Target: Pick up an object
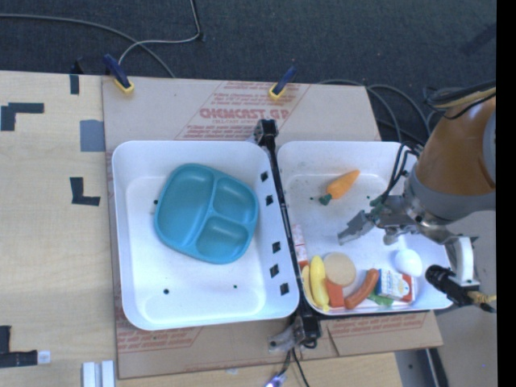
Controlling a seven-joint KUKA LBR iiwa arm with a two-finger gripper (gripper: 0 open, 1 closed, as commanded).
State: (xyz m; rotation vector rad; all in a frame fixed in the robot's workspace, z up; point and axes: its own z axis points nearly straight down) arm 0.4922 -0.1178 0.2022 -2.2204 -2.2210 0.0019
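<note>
Arm in from right w/ gripper (363,226) low over right bin (364,151), fingers look spread & empty, probably poised between carrot (343,185) above & egg (405,260) near front corner; plate (206,213) sits apart in left bin

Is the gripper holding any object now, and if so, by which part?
Nothing is held. The gripper is open above bare floor of the right bin, apart from the carrot and the egg.

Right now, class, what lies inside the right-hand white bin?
In the right-hand shallow white bin: an orange toy carrot, yellow banana, round tan bun, red sausage, white egg and small printed packet. The grey claw covers some floor.
</note>
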